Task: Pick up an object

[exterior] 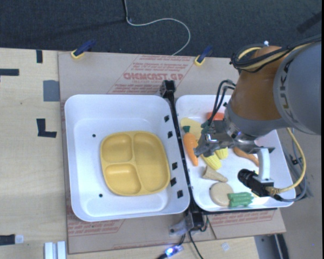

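Wooden counter (21,161) fills most of the picture, with a brown cardboard sheet (146,74) lying on it so the two white bins have a flat place to sit.

Nearest the bottom edge, in the right bin (283,169), lie a green toy (240,199), a round tan cookie (220,193) and a pale wedge (214,174). A black camera part (252,182) on the arm hangs just over them.

A bit farther up, the gripper (213,142) is low over a yellow corn toy (216,155), with an orange carrot (190,148) just beside it. It looks aimed at the corn, so that is likely the thing to pick. Whether it is spread wide or closed cannot be told, because the wrist hides that part. Nothing can be seen held yet.

The left bin (78,144) holds a yellow tray (135,163) with three sections, set flat in the middle, maybe to get a toy later.

Farthest back, blue and yellow clips (82,48) pin the cardboard, and a white cable (156,23) curls on dark carpet (54,9).
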Robot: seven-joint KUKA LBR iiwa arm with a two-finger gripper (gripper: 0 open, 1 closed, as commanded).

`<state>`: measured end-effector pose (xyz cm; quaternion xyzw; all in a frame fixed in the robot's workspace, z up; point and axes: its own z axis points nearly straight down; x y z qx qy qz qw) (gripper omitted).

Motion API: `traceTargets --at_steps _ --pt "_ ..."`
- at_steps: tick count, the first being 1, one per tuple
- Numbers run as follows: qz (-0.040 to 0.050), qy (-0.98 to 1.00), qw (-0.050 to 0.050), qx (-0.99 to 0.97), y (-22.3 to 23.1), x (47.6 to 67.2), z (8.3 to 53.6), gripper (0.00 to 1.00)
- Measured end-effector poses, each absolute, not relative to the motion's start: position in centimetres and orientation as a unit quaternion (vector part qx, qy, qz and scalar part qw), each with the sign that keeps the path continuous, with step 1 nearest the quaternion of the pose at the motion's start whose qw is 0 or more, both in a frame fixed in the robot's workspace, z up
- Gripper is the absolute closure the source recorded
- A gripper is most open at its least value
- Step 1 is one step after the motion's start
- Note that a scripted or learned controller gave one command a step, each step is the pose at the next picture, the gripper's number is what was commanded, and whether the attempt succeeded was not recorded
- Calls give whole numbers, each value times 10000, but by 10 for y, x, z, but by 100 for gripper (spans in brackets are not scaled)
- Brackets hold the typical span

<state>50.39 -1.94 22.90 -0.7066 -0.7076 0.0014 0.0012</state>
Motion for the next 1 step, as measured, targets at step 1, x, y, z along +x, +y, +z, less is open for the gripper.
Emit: traceTargets --at_steps 1 --pt "22 -7076 15 -7066 -23 506 225 100"
